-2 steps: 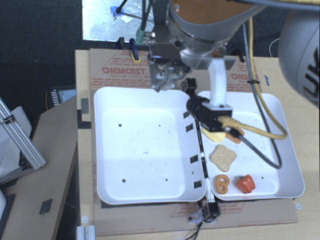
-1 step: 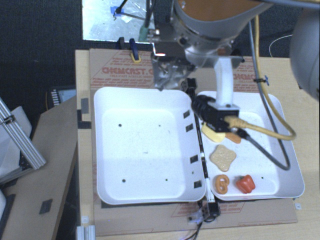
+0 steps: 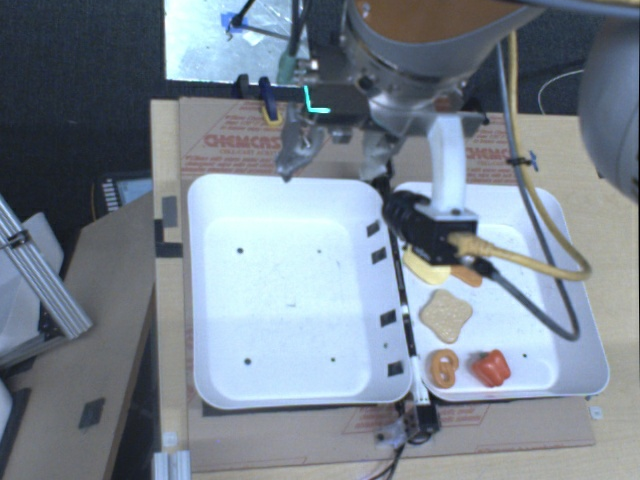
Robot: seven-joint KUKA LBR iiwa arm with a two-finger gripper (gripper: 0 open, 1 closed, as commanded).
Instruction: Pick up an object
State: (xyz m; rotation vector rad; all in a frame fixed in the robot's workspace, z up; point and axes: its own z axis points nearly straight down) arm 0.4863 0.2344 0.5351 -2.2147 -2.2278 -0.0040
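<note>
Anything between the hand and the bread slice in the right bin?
Nothing lies on the bread slice. The hand hangs by the far rim of the left bin. A yellow piece lies roughly between them.

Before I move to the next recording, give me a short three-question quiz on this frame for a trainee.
1. True or false: the red piece lies in the left bin.
2. Which lies nearest the red piece? A) orange pretzel-shaped piece B) pale toast-shaped piece C) yellow piece
3. Fill in: the jaws stand ____, with nothing between them.

Key: 1 false, it lies in the right bin; 2 A; 3 open.
</note>
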